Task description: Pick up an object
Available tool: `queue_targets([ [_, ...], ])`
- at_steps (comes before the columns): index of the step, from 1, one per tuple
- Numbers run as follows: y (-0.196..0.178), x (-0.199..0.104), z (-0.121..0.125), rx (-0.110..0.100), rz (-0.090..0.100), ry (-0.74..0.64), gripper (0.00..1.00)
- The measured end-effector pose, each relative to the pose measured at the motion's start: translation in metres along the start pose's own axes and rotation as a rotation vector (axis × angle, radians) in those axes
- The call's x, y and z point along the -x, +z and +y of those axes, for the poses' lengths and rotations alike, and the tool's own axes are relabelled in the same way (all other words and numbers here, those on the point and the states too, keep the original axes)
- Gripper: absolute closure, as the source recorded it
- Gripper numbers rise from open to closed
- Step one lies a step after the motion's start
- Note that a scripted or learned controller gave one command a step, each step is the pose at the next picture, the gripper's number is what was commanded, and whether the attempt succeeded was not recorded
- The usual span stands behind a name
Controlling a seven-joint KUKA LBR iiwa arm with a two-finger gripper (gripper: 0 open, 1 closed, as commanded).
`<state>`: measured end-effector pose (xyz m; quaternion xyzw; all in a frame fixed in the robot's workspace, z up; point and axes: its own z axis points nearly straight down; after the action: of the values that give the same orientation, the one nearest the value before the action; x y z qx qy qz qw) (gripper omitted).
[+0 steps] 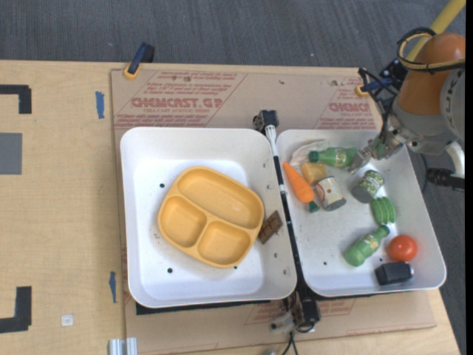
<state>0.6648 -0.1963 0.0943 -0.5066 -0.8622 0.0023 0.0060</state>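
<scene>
My gripper (369, 154) hangs low over the far right part of the right bin (425, 213), just right of a lying green bottle (332, 156) and above a grey-green can (368, 185). Nothing is visibly held in it. Near the bin's left wall lie an orange carrot (299, 183), a yellowish piece (313, 171) and a small tin (330, 194). A green ridged piece (383, 211), a second green bottle (364, 246), a red tomato (402, 248) and a black block (393, 273) sit toward the near right corner.
The left bin (140, 198) holds a yellow divided plate (211, 217) and a small brown piece (270, 226) by its right wall. A black clip (266, 118) sits where the bins meet. The grey arm with its orange band (432, 69) comes in from the upper right.
</scene>
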Motion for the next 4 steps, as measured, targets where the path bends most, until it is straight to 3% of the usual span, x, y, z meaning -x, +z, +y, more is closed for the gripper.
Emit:
queue_targets([
  [1, 0.001, -0.002, 0.000, -0.005, 0.010, 0.001, 0.00],
  [2, -0.011, -0.001, 0.001, 0.001, 0.000, -0.001, 1.00],
  [3, -0.010, -0.001, 0.001, 0.000, 0.002, 0.000, 0.00],
  [4, 0.009, -0.031, -0.023, 0.011, -0.009, -0.095, 0.00],
])
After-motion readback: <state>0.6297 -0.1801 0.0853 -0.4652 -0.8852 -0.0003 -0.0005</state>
